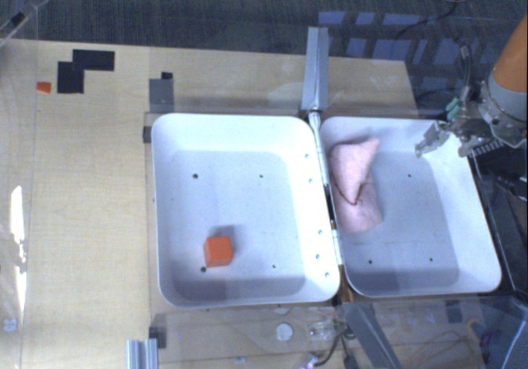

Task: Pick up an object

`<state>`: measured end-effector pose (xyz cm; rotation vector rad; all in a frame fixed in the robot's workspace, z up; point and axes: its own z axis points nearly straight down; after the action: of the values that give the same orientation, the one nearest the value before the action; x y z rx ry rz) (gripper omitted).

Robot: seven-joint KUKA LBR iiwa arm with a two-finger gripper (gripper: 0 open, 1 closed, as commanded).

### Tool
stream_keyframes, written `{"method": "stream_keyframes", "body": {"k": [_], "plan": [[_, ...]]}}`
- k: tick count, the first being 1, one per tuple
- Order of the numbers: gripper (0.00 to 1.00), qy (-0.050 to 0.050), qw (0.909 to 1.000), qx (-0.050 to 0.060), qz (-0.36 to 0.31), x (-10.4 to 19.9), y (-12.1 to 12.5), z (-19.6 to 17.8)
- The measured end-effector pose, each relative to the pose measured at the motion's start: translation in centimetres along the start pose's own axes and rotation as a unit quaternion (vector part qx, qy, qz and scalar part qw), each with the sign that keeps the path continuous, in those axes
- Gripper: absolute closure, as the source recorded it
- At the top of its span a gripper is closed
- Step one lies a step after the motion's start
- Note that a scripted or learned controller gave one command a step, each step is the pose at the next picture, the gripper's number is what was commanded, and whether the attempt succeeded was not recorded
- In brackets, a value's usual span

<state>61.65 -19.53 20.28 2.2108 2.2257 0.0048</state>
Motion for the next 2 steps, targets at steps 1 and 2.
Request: {"method": "stream_keyframes", "body": {"k": [1,2], "plan": [[0.00,0.000,0.9997,-0.002,-0.023,6.0,5.5,11.4],[0.00,0.000,0.9975,-0.003,-0.071,10.0,0.1,11.4]]}}
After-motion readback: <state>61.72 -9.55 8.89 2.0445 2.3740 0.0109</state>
